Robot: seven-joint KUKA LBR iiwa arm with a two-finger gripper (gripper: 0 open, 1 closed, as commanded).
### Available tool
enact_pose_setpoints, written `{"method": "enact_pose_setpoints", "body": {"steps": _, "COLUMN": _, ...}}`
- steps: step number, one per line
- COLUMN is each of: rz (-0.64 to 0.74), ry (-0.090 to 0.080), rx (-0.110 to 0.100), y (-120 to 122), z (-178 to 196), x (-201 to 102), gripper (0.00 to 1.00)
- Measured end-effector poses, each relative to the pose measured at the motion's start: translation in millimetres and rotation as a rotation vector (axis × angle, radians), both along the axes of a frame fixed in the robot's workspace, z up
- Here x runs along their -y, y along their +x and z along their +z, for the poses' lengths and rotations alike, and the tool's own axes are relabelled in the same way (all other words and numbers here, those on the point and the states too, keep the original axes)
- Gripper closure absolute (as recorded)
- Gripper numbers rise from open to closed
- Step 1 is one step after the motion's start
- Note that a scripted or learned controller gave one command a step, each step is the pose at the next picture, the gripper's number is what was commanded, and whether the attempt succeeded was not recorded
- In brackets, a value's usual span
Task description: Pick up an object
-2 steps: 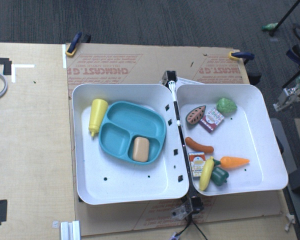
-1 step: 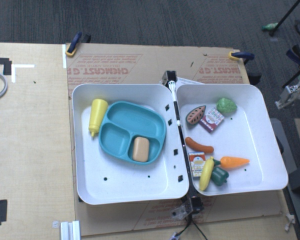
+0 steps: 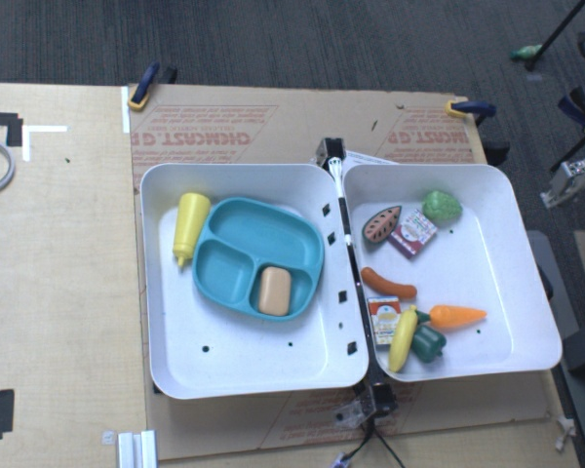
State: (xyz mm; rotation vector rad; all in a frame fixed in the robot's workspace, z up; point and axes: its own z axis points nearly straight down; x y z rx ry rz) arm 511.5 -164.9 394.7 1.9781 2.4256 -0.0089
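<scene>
Gripper state: I cannot tell how wide my gripper stands or whether it carries anything. The right bin (image 3: 526,261) contains a sausage (image 3: 388,283), a carrot (image 3: 456,315) and a banana (image 3: 403,337) touching a green pepper (image 3: 429,345). The left bin (image 3: 244,359) contains a blue plate (image 3: 236,252) bearing a tan block (image 3: 274,291), with a yellow bottle (image 3: 190,224) just beside the plate.
</scene>
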Motion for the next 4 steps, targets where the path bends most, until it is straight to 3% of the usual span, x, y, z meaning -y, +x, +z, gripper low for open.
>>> {"method": "enact_pose_setpoints", "body": {"steps": 4, "rz": 0.009, "ry": -0.008, "rx": 0.007, "y": 4.2, "z": 38.2, "x": 0.5, "gripper": 1.0}}
